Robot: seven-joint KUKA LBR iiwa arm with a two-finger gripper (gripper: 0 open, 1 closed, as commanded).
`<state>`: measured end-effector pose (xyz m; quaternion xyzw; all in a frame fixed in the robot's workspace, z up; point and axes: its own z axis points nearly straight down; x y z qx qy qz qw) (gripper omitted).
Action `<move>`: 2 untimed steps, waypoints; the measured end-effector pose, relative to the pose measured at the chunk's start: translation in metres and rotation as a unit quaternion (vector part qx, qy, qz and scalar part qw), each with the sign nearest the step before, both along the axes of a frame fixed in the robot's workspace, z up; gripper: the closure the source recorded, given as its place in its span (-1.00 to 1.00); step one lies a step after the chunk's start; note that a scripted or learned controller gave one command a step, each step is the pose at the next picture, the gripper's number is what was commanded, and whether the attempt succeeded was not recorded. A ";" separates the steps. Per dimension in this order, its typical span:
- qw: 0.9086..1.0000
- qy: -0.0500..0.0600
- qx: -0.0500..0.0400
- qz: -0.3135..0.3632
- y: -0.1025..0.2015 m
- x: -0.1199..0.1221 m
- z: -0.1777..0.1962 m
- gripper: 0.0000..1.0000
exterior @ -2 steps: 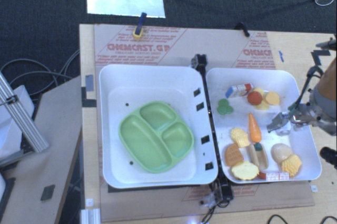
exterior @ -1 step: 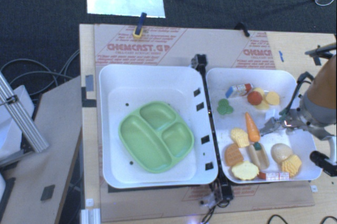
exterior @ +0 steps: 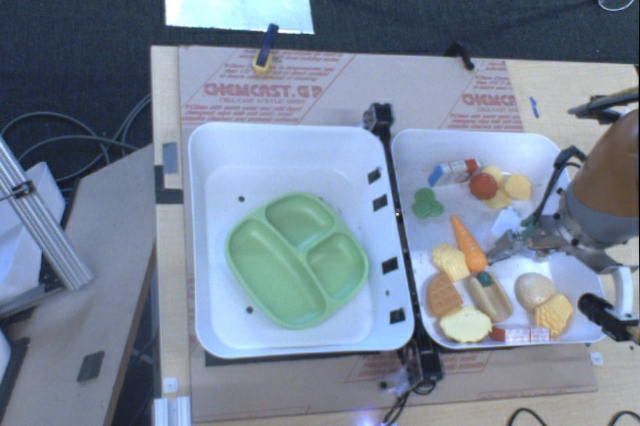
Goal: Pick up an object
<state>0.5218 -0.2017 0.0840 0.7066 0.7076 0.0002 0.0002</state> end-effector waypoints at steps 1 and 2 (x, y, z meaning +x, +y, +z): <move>1.000 -0.001 0.000 0.000 0.000 0.001 0.011 1.00; 1.000 -0.003 -0.001 0.001 -0.002 0.003 0.075 1.00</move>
